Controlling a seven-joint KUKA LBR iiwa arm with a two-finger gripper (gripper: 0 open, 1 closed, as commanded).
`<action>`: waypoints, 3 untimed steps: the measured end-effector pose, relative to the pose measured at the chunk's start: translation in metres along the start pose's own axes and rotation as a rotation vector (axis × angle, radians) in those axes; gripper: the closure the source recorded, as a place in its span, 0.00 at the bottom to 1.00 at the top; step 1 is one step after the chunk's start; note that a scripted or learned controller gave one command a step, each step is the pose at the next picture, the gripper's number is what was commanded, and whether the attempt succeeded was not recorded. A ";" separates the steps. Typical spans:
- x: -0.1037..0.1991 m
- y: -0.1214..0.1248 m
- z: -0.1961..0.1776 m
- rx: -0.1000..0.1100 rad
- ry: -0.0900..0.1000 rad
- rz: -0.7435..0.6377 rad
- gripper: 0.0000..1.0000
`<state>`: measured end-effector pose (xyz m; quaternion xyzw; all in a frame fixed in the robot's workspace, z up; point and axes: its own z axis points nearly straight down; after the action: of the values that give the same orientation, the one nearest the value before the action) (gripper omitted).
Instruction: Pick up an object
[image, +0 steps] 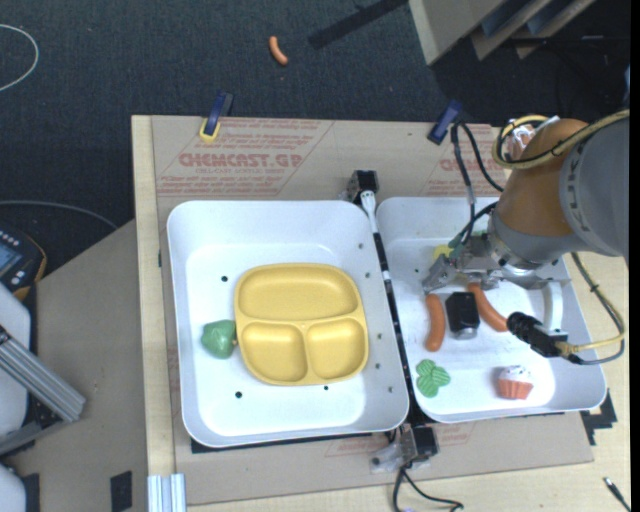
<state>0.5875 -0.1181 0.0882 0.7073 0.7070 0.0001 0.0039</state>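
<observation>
Yellow tray (300, 322), green toy (218, 338), orange sausage (435, 324), green leaf (432, 378), pink-and-white cupcake (514, 382), white bins (190, 300).

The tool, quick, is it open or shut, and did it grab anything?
Tool: down in the right bin between two orange sausages; open or shut cannot be told, and no grab can be confirmed.

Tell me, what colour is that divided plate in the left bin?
Yellow. The divided plate shows plainly in the camera view, lying in the left white bin.

Single fixed camera: mounted above the brown board-topped bench (300, 150), looking down at a slant, middling distance; two shallow white plastic bins (190, 300) fill centre; grey arm (590, 190) enters at 3 o'clock.
</observation>
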 end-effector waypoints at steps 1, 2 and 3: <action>0.000 0.001 -0.013 -0.006 0.001 0.002 1.00; -0.010 0.007 -0.067 0.000 0.003 0.000 1.00; -0.008 0.013 -0.130 -0.002 0.003 -0.002 1.00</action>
<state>0.5997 -0.1250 0.2183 0.7066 0.7076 0.0020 0.0036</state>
